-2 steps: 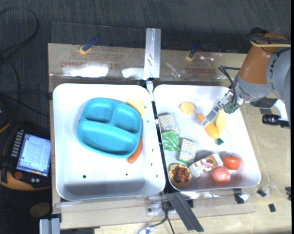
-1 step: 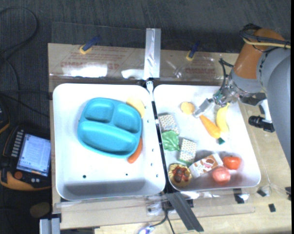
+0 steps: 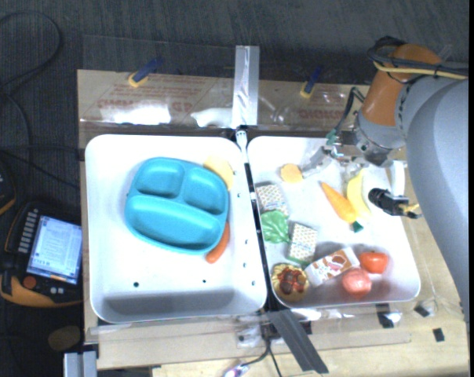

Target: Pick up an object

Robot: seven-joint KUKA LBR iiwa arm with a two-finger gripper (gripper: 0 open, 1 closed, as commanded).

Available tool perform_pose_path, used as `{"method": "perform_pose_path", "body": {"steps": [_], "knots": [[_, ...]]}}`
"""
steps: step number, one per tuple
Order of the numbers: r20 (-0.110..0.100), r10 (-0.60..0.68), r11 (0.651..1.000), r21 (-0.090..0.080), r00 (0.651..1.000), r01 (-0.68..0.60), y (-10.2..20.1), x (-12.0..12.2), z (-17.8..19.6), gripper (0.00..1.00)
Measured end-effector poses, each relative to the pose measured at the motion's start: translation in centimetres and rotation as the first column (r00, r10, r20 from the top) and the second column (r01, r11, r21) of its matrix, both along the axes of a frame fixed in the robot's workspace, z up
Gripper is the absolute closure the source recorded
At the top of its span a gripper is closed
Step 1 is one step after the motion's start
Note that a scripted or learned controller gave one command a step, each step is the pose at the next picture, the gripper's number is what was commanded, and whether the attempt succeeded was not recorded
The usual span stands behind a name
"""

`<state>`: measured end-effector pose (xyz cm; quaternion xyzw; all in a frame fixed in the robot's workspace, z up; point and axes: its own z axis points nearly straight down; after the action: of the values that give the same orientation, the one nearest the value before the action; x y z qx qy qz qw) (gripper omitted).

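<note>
Dark grey carpet (image 3: 182,10) fills the top of the frame. A black cable (image 3: 25,49) loops at upper left. The brown desk (image 3: 96,93) sits mid-frame, a handheld screen (image 3: 52,250) at left.

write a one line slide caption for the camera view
KUKA arm's gripper hovers over the right bin of toy food beside the left bin holding a blue divided tray.

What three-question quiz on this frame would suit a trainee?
1. True or false: the blue tray lies in the right bin.
2. Which lies nearest the gripper: A tomato, B yellow round piece, C green piece?
3. Fill in: the banana lies beside the orange ____.

Key: 1 false, it lies in the left bin; 2 B; 3 carrot.
</note>
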<state>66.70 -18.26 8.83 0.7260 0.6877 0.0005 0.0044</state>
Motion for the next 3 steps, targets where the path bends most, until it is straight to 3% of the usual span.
{"method": "perform_pose_path", "body": {"steps": [1,2,3], "knots": [[-0.002,0.037,0.999,-0.004,0.999,-0.037,2.1,-0.3,0.0,0.0],[-0.002,0.037,0.999,-0.004,0.999,-0.037,2.1,-0.3,0.0,0.0],[-0.009,0.224,0.975,0.0,0.974,-0.224,3.6,-2.0,6.7,0.0]]}}
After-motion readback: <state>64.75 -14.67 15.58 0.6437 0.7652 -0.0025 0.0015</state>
